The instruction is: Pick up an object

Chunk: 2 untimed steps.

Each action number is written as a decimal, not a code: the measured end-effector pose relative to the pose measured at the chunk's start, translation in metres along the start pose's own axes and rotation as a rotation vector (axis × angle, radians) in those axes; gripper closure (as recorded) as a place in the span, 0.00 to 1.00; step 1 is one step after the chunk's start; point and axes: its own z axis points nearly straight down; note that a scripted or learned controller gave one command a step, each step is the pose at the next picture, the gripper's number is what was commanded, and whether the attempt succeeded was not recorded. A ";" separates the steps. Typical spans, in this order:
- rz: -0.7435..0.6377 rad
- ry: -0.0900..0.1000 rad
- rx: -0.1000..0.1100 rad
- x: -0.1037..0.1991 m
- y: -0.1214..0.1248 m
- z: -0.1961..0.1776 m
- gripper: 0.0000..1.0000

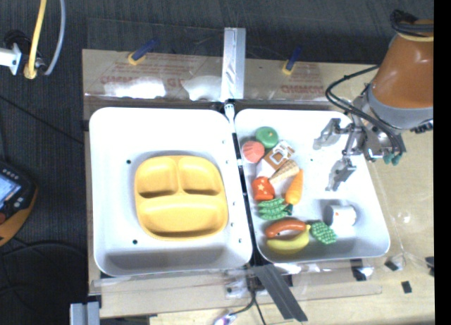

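The grey robot arm with the orange band (407, 70) is reaching in from the upper right of the frame. Its gripper (337, 156) is hanging over the right white plastic bin (373, 197) with its two metal fingers spread apart, and nothing is sitting between them.

The things to pick are lying in that right bin, mostly along its left side. A small white cylinder (340, 214) is lying on its side just below the gripper in the frame, apart from the rest. It looks smooth and round, so I think it could roll away or slip out if the fingers are squeezing it off-centre.

The other toys are crowding together. A shiny orange plastic carrot (294, 187) is touching a green bumpy toy vegetable (273, 209). A red toy sausage (285, 228) is resting on a yellow toy banana (287, 243), next to a green leafy toy (323, 232). Higher up are a round green toy (266, 135) and a pink round toy (253, 151). If the gripper is going into this pile, it could be pushing neighbours aside or catching two at once.

In the left white plastic bin (113, 140) a smooth yellow plastic tray with three sections (181, 197) is lying flat.
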 end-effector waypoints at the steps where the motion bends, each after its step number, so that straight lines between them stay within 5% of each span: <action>1: -0.027 0.003 0.000 0.003 0.020 0.112 0.00; 2: -0.017 -0.009 0.002 0.000 0.054 0.130 0.00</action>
